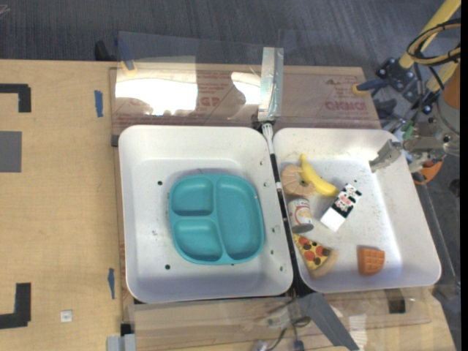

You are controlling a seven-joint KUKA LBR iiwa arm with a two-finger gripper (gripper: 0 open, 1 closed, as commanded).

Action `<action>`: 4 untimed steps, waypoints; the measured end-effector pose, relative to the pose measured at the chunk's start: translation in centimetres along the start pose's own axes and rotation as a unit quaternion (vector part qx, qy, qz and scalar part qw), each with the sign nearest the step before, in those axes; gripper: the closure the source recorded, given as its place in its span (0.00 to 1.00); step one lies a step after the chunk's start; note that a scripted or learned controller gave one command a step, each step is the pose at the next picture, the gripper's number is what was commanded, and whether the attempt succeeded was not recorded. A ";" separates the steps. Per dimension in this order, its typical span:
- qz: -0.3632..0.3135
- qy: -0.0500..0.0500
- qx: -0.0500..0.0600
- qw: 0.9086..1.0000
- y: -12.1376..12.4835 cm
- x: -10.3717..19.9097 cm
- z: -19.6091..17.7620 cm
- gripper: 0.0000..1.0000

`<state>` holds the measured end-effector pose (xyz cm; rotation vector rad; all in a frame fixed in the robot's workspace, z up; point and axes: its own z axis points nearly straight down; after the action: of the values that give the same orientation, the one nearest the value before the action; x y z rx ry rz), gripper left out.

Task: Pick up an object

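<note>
Nearest me: pizza slice [315, 253] and orange waffle [371, 259], right bin [409, 269] front. Behind: banana [316, 179], black-and-white box [342, 205]. Gripper [385, 156] hovered over the bin's far right edge; jaw state I couldn't tell. Judged: approach step; next, descend on one item.
</note>
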<state>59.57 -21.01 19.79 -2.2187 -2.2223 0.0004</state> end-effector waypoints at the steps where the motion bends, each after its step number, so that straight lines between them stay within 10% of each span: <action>1: -0.132 -0.004 -0.009 0.991 -2.2 4.2 8.3 0.00; 2: -0.098 -0.012 -0.026 0.995 -3.0 8.4 8.9 0.00; 3: -0.247 -0.006 -0.014 0.969 0.0 10.9 10.2 0.00; 4: -0.235 -0.003 -0.004 0.972 -6.9 5.9 4.8 0.00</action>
<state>52.63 -15.13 15.00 -1.6390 -2.6902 -0.0005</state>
